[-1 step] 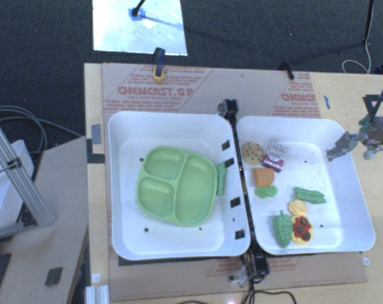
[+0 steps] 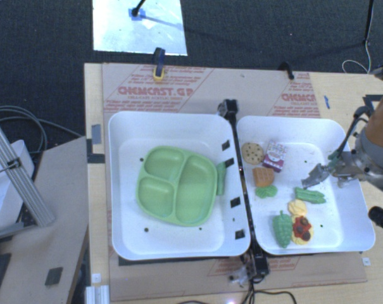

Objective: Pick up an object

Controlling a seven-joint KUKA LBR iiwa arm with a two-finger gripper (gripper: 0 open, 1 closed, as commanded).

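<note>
Camera view: the claw (image 2: pixel 313 176) hovers over the right bin (image 2: pixel 352 233), its fingers slightly parted and holding nothing. A green pea pod (image 2: pixel 310 196) lies just near of it; other toy foods cluster further left. Bare floor remains toward the bin's right wall. The left bin (image 2: pixel 125 138) holds a green tray (image 2: pixel 177 185).

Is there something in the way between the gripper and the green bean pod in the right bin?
Nothing visible. The gripper hangs just above and left of the green bean pod, over bare bin floor.
</note>
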